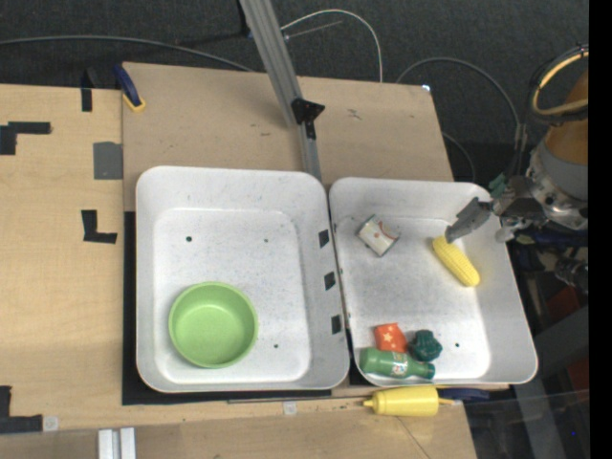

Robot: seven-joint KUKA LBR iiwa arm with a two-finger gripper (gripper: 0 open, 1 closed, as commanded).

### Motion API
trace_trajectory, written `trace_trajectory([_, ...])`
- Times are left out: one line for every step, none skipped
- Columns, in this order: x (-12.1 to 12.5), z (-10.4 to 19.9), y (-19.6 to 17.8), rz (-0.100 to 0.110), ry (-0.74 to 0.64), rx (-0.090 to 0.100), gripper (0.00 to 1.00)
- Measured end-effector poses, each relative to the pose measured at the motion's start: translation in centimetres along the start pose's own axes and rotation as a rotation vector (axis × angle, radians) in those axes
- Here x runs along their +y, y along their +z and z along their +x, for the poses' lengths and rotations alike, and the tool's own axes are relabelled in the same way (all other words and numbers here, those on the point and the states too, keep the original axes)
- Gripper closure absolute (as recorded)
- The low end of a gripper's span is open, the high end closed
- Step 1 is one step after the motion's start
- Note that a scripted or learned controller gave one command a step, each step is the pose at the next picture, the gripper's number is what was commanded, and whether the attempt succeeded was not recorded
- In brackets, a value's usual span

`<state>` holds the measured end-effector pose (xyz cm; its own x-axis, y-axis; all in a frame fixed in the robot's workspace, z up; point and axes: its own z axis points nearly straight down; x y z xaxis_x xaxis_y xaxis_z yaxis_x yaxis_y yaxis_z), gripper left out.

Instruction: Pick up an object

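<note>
The gripper (475,220) hangs over the right bin (497,352), but I cannot tell if it is open or closed. The yellow corn (455,261) lies just below its tip, on the bin floor.

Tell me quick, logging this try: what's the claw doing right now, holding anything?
Claw: above the yellow corn in the right bin, nothing seen between its tips; open or shut cannot be told.
</note>
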<state>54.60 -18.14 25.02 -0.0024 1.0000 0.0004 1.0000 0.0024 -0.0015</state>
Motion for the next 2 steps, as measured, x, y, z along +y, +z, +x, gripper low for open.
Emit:
trace_trajectory([0.0,0.0,0.0,0.000,0.000,0.000,0.00])
trace_trajectory([0.0,-0.1,6.4,0.006,0.001,0.000,0.00])
